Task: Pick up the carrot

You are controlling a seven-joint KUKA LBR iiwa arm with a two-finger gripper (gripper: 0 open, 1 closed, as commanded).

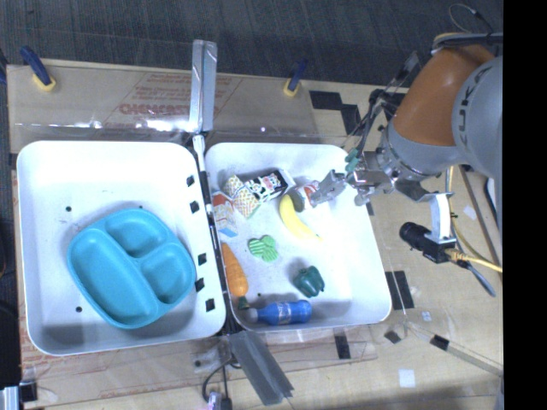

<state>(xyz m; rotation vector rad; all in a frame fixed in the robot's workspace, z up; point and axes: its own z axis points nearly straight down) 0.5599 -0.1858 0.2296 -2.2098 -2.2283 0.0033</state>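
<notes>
Gripper (pixel 318 190): positioned over upper right of right bin (pixel 363 229), just beside banana (pixel 295 216); finger state not discernible. Nothing seen between fingers. Carrot (pixel 235 272): not yet picked up, resting against left wall of right bin, well apart from gripper. Long axis roughly parallel to that wall, lower end toward blue bottle (pixel 280 313). Approach, grasp, lift remaining.
</notes>
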